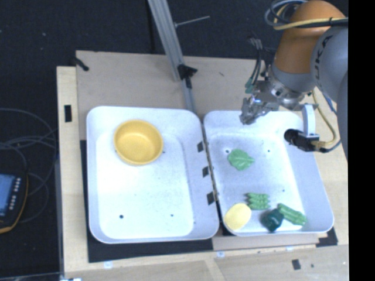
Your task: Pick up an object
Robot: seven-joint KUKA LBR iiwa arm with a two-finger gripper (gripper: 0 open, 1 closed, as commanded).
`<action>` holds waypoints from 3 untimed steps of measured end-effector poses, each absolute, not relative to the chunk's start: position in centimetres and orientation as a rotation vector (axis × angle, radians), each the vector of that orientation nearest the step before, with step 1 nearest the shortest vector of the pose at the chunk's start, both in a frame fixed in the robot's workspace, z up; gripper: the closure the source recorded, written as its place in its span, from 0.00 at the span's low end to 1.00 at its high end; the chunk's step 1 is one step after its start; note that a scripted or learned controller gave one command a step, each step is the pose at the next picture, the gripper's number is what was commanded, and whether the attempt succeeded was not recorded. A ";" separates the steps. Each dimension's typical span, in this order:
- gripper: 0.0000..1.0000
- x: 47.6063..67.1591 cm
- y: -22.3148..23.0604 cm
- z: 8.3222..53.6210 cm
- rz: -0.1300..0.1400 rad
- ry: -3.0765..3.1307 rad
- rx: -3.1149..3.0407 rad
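Arm (pixel 310 40) comes in from the right, orange band up top, w/ the claw (pixel 251 115) hanging over the far edge of the right bin (pixel 304 174), near its back-left corner. Can't tell if the claw is spread or pressed together, it's too small and dark at this angle, and nothing shows between its tips. Down in the right bin: a light green leafy piece (pixel 240 159) sits toward the middle, well apart from the claw. Along the near wall there's a cluster: a pale yellow round thing (pixel 237 215) at the near-left corner, a small green pod-like piece (pixel 258 201) just beside it, then a dark teal lump (pixel 272 220) touching or nearly touching a brighter green piece (pixel 292 214) on the right. Left bin (pixel 140 215) has a yellow bowl (pixel 138 141) sitting upright in its far-left area. Both bins rest side by side on the bench (pixel 70 157), w/ a grey metal rail (pixel 167 31) slanting in from the top toward the gap between them.
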State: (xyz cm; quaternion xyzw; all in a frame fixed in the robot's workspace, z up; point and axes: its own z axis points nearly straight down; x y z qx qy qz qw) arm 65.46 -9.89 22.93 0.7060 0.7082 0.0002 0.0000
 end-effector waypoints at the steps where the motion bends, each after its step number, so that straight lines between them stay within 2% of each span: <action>1: 1.00 64.4 -4.3 24.1 0.004 2.226 2.216; 2: 1.00 62.9 0.6 23.1 0.000 2.225 2.218; 3: 1.00 62.4 6.1 24.1 0.003 2.226 2.217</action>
